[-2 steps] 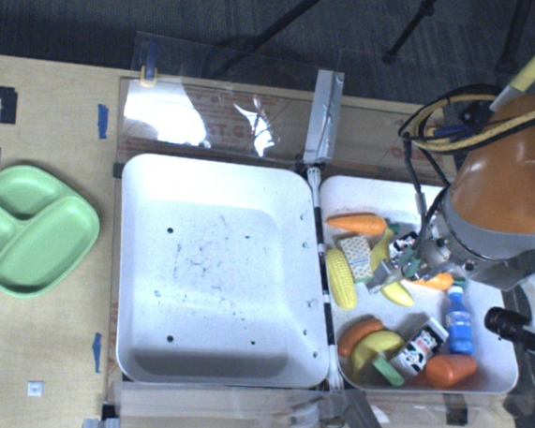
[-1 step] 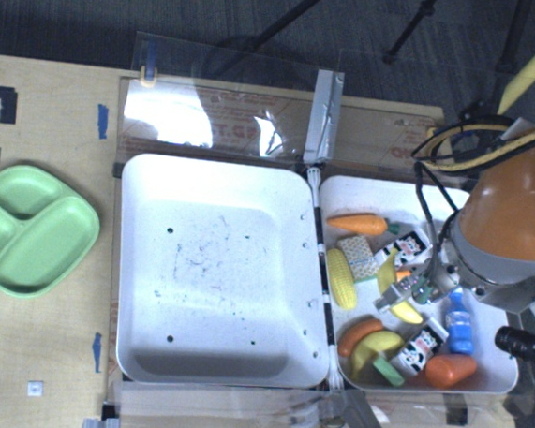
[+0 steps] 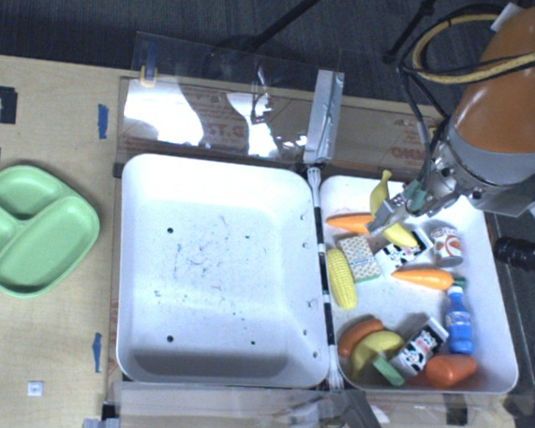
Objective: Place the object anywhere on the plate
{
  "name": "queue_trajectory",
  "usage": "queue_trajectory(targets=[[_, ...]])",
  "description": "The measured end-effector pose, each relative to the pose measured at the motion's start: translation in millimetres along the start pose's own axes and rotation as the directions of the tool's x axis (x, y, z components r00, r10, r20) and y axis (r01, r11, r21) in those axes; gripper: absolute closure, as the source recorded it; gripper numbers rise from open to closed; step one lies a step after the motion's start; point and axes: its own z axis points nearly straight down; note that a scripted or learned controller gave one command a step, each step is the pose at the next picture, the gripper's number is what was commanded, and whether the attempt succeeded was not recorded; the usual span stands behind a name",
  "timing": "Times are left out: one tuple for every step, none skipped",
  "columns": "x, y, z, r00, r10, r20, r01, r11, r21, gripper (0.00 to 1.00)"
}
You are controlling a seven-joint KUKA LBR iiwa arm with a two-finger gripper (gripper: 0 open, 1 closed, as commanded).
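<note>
While nothing yet rests on the green plate (image 3: pixel 29 230), the task looks to be at its very beginning: every toy food item lies in the right bin (image 3: pixel 504 349), and the plate sits by itself on the bench (image 3: pixel 29 345) at the far left, well apart from both bins.

Nearest the camera in the right bin, a black-and-white carton (image 3: pixel 418 351) lies beside an orange-red piece (image 3: pixel 449 369), with a yellow piece (image 3: pixel 379 342) and a brownish-red one (image 3: pixel 360 330) clustered at the bin's lower left. A blue bottle (image 3: pixel 458 323) stands just above them near the right wall. Further in, a carrot (image 3: pixel 423 278) lies crosswise, a corn cob (image 3: pixel 341 274) runs along the divider, and a speckled square block (image 3: pixel 360 258) sits beside it. Beyond those, a second orange carrot (image 3: pixel 347 222) and a yellow banana (image 3: pixel 381 191) lie near the bin's far left corner. The left bin (image 3: pixel 215 269) lies between this pile and the plate.

Over the far part of the right bin, the tool (image 3: pixel 392 214) reaches down at a slant among the crowded items, close to the banana, the second carrot and a yellow piece (image 3: pixel 400 236) just below it. Whether its fingers are parted or closed I cannot tell, and which object it is going for is likewise unclear. Behind it the grey arm with its orange band (image 3: pixel 514 100) leans in from the right, its bulk hanging over the bin's far right corner.

What remains, by my reading, is nearly everything: securing one object, lifting it clear, carrying it across the left bin and setting it on the plate.
</note>
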Motion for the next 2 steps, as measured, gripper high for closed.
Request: queue_trajectory(targets=[[66,-13,49,1.000,0.009,-0.002,-0.009,1.000,0.003,1.00],[113,-18,111,0.990,-0.144,-0.003,0.144,0.990,0.002,1.00]])
